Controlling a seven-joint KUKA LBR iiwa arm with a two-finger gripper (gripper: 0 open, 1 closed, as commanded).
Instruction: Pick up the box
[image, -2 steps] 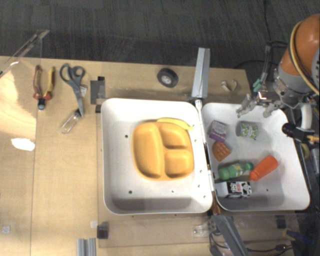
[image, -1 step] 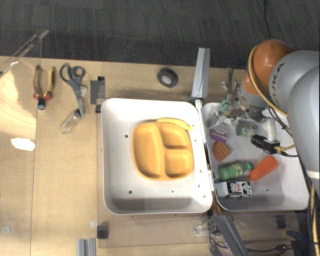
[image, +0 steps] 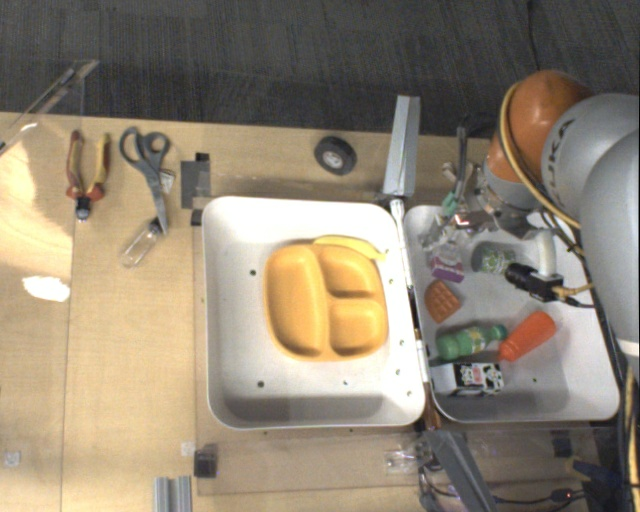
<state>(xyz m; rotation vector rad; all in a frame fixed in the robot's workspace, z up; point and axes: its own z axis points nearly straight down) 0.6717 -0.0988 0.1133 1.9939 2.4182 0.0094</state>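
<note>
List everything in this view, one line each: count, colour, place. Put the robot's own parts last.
Bins: two, white, side by side on the bench.
Divided tray: one, yellow-orange, centre of left bin.
Banana: one, yellow, behind the tray.
Box: one, dark with white print, front of right bin.
Bottle: one, green, right bin, behind the box.
Carrot: one, orange, right of the bottle.
Waffle piece: one, brown, right bin.
Scissors: one, grey, bench left.
Pliers: one, red-handled, bench far left.
Tape roll: one, black, bench behind bins.
Arm: one, grey with orange band, right.
End effector: one, back of right bin.
</note>
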